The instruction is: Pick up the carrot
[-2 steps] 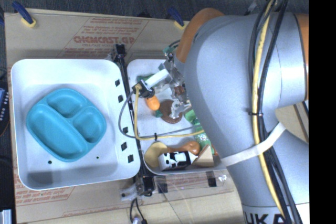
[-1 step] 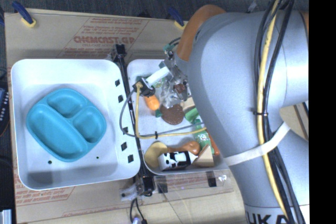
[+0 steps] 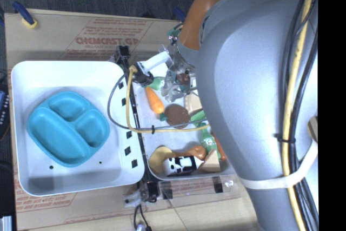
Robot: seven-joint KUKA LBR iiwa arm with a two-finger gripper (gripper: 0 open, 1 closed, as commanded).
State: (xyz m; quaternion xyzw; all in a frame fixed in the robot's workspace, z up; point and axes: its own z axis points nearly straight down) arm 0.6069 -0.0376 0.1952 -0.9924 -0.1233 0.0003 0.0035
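Observation:
The carrot [image 3: 154, 100] is a small orange toy with a green top. It lies at the far left of the right bin [image 3: 153, 173], close to the bin's left wall. My gripper [image 3: 174, 84] hangs just up and right of the carrot, over the bin's far end, under the big grey arm [image 3: 248, 78]. From this view the carrot looks free on the bin floor, beside the gripper rather than inside it. The arm hides most of the right bin.
A brown round piece [image 3: 175, 114] lies right of the carrot. Nearer the front sit a yellow scoop [image 3: 160, 156], a black-and-white toy [image 3: 181, 165] and green pieces [image 3: 208, 140]. The left bin [image 3: 32, 76] holds a blue divided tray [image 3: 67, 127]. A cable [image 3: 116, 116] loops between the bins.

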